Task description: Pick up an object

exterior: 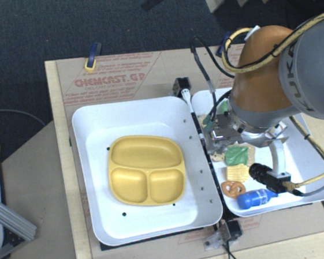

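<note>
I see a yellow divided plate [147,169] lying in the middle of the left bin [90,163]. The arm [264,79] hangs over the right bin [310,155], covering its 12 o'clock half. Toward 7 o'clock lie a green piece [236,156], a pretzel [233,188] and a blue cylinder [257,197].

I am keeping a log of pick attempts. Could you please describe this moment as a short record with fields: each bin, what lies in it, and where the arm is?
left bin: holds a yellow three-compartment plate, lying flat
right bin: green item, yellow waffle-like piece, brown pretzel, blue cylinder, clustered at its left side
arm: over the right bin, hiding its upper part
gripper: near the right bin's left wall, just above the green item
grasp: cannot be judged
</note>
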Controlling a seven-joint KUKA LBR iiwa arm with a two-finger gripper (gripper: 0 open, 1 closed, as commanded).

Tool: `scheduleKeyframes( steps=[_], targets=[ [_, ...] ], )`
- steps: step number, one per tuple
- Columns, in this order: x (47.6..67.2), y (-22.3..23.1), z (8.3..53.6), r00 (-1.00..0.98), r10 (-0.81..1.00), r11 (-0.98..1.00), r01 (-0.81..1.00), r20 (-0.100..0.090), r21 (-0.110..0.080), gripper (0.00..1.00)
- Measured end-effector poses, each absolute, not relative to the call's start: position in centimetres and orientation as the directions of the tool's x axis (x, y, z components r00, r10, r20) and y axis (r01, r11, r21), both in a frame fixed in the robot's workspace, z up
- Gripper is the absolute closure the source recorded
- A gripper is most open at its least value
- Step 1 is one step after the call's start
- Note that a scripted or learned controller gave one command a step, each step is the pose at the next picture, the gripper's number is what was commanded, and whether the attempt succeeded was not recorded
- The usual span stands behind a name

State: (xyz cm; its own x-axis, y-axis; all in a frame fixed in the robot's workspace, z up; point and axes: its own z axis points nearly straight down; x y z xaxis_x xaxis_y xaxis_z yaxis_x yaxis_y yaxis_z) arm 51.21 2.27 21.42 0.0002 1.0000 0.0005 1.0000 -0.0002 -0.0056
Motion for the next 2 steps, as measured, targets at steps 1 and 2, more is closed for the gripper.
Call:
scheduleKeyframes(
  steps=[1,2],
  targets=[
    [50.9,1.2,21.7,0.001,1.000,-0.001,1.000,0.001,-0.003,1.00],
    [52.3,1.9,22.6,-0.002,1.000,0.002,1.000,0.000,0.003,1.00]
  ],
)
